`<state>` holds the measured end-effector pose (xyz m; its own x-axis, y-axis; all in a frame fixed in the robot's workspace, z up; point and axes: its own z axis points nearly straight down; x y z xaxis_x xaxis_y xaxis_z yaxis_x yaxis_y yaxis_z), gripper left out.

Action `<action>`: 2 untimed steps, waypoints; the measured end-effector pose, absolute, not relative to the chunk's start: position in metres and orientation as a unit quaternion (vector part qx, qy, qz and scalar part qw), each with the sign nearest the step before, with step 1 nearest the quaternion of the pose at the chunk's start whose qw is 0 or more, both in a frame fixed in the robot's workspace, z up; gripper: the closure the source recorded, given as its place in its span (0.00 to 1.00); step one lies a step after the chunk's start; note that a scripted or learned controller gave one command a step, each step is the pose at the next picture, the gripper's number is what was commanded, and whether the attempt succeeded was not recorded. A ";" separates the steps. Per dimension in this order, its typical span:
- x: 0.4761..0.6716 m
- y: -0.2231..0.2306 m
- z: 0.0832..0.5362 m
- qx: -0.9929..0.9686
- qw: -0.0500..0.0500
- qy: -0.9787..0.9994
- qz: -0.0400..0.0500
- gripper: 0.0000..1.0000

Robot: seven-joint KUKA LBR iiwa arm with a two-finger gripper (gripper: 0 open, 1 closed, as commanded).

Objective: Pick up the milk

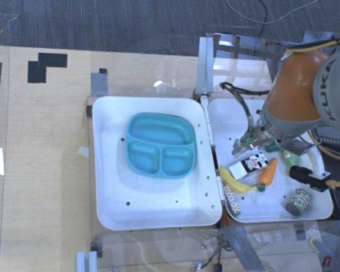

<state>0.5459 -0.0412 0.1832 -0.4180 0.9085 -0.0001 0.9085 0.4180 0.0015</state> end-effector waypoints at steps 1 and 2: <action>0.507 -0.115 0.158 0.612 0.000 0.791 0.000 1.00; 0.487 -0.124 0.145 0.747 -0.001 0.664 0.000 1.00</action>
<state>0.4873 -0.1243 0.1452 0.1172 0.9931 0.0008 0.9931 -0.1172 -0.0021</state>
